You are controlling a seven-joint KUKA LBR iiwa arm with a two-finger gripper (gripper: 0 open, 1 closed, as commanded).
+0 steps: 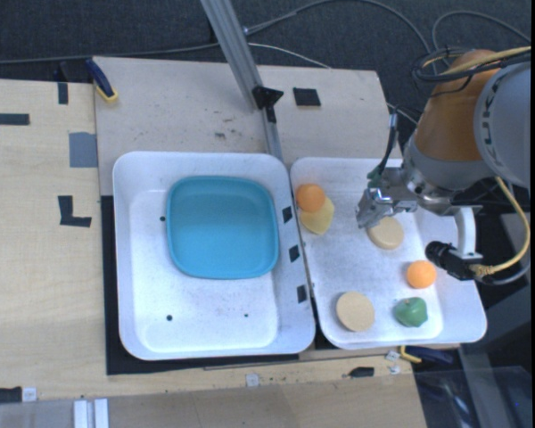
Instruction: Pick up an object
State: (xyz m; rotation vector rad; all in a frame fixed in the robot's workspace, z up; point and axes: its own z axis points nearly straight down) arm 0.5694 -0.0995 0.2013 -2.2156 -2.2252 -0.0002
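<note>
Gripper [374, 210] sits low in the right bin [455, 328], just beside the tan disc [386, 234] — finger state I cannot tell — nothing visibly lifted, the pick not yet made.

light: even, bright overhead | shadows: soft, faint | glare: none | focus: slightly soft, grainy

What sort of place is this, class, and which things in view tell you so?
Probably a robotics lab test bench: a grey and orange arm reaches over two white bins, toy foods lie in the right bin, and cables trail across the dark floor.
</note>
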